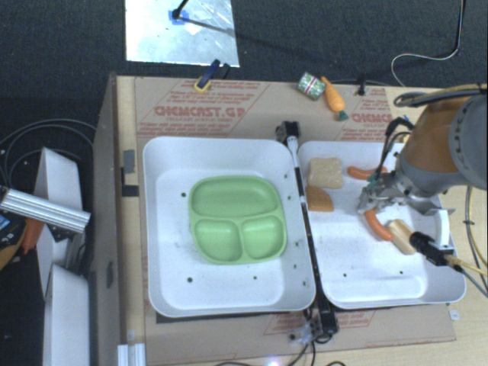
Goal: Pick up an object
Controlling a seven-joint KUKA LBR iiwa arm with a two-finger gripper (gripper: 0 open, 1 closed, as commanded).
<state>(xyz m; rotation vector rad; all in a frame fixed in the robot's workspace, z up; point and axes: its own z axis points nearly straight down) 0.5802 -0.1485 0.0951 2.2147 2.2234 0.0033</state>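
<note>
In the right bin (381, 284) lie a tan bread slice (326, 172), a smaller brown piece (320, 200), an orange sausage (358, 172) near the back, and a second orange sausage (377, 225) near the middle. My gripper (374, 202) is down low in this bin, reaching in from the right. It sits just above the second sausage and right of the brown piece. Nothing shows as lifted off the bin floor.
The left bin (164, 280) holds a green divided plate (236, 218). Behind the bins, on the cardboard, lie a small can (311, 85), a toy carrot (334, 97) and a blue and yellow clip (207, 77). Cables run along the back right.
</note>
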